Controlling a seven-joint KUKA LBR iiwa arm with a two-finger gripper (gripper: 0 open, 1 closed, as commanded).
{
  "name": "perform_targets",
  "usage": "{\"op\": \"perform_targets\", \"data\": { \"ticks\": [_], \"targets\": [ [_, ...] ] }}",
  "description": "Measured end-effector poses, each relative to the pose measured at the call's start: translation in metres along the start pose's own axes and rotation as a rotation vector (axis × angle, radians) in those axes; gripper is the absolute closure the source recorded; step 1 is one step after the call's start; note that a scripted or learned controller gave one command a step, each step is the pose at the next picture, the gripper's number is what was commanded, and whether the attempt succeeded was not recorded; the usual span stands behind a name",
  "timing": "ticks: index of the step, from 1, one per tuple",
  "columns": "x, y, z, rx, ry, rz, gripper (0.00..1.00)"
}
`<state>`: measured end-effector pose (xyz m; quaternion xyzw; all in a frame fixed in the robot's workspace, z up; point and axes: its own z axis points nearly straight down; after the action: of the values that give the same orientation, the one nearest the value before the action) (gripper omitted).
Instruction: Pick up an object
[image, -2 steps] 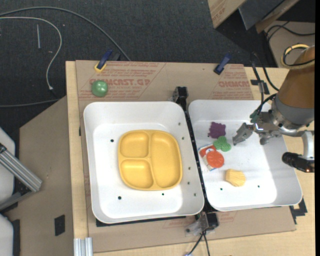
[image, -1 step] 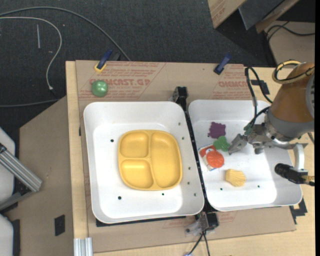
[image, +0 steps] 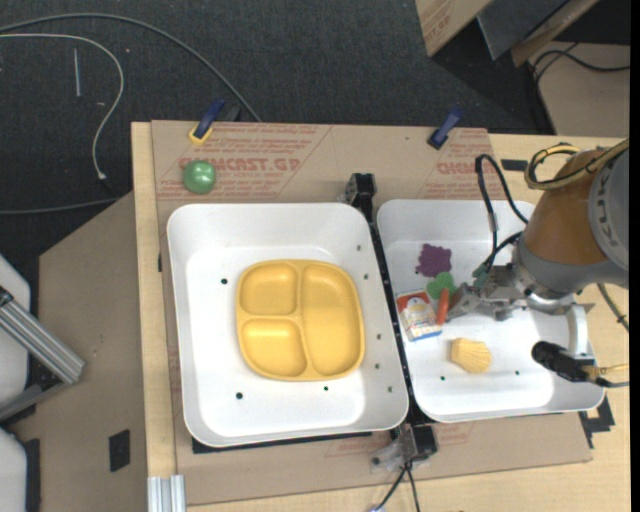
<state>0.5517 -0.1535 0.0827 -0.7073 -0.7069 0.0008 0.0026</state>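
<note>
Cardboard (image: 300, 160) covers the bench beneath two white bins (image: 190, 300); tool (image: 462, 297) state unclear.

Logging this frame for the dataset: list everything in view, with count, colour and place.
Bins: 2, white, side by side on the bench.
Divided plate: 1, yellow, left bin.
Grape bunch: 1, purple, right bin, far side.
Carrot: 1, orange with green top, right bin.
Packet: 1, red and white, right bin.
Yellow item: 1, right bin, near side.
Ball: 1, green, bench, far left.
Clamps: 2, blue, far edge.
Gripper: 1, beside carrot.
</note>
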Motion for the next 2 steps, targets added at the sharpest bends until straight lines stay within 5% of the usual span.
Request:
{"op": "perform_targets", "data": {
  "ticks": [1,2],
  "targets": [
    [0.0,0.001,-0.013,-0.005,-0.001,0.0,1.0],
    [-0.01,0.003,-0.063,-0.01,-0.004,0.0,1.0]
  ]
}}
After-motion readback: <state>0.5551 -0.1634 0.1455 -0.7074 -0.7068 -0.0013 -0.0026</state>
